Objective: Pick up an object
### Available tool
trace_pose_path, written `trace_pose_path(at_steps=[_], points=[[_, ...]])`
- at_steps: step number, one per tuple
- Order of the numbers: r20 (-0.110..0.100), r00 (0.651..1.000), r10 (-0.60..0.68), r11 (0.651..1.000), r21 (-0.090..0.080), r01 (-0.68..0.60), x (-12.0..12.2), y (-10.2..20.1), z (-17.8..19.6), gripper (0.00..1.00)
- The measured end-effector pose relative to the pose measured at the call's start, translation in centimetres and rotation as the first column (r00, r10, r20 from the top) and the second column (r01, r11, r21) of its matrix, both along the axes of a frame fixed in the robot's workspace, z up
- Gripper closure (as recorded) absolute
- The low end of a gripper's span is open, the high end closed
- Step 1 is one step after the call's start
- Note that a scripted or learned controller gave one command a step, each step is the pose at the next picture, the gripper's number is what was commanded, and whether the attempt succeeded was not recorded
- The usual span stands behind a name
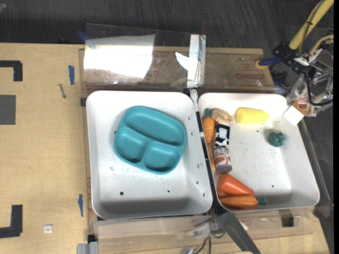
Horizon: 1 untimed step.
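The right bin [309, 177] holds several small objects. A yellow block [252, 115] lies near its back wall, with a small teal lump [276, 138] to the right of it. Along the left wall are a beige piece [220, 114], an orange carrot [209, 130] and a small labelled bottle [222, 150] lying on its side. At the front left corner a red-orange cone [233, 184] rests against another orange carrot [242, 200]. The left bin [97, 142] holds a teal divided plate [150, 138].
A clear plastic panel [139, 57] stands behind the left bin. Cables, a yellow hose and metal hardware [312, 62] crowd the upper right corner beside the right bin, with a white tag [292, 115] at its rim. Bare wooden bench [37, 142] stretches to the left.
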<state>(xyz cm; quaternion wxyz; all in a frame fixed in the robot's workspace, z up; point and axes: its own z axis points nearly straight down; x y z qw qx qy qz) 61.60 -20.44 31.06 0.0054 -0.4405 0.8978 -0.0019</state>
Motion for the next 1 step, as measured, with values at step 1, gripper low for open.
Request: trace_pose_path(at_steps=[1], points=[[-0.01, 0.956, 0.292, 0.957, 0.003, -0.292, -1.36, 2.66, -7.29, 1.0]])
